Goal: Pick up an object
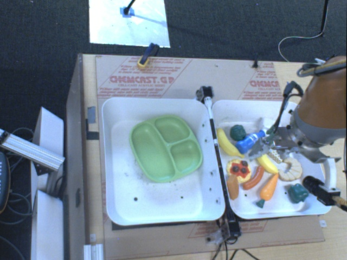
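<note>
The tabletop [162,75] is a pale board printed with red lettering. Two shallow white bins lie on it side by side, the left bin [122,199] touching the right bin [282,213] along a middle seam. A yellow-and-dark clip [146,56] sits at the tabletop's far edge.

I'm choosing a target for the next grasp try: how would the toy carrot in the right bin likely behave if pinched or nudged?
The carrot looks like moulded plastic, so probably stiff and light. Its tapered, rounded body may slip out of a pinch or roll if nudged. It lies close beside the sausage, so a push would probably shift that too.
</note>
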`<state>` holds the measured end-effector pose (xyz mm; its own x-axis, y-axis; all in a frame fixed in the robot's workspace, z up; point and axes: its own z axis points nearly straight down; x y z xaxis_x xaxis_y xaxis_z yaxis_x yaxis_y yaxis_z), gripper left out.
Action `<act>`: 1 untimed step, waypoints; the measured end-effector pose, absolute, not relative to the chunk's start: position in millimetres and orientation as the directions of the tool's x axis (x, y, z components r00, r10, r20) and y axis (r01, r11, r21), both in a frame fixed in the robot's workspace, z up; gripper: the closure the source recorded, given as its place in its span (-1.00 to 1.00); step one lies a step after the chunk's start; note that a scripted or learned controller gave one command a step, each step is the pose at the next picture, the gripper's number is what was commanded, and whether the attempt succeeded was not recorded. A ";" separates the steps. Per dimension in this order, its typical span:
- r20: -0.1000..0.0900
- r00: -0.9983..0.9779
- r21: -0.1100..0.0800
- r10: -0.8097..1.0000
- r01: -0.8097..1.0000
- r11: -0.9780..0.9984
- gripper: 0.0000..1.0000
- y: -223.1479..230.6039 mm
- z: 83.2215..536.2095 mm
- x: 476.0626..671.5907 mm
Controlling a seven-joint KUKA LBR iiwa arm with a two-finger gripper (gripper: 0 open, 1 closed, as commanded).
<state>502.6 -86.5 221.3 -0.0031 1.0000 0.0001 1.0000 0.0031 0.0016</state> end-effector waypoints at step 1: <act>0.000 0.000 0.002 1.000 1.000 0.000 -1.00 -87.1 84.3 486.9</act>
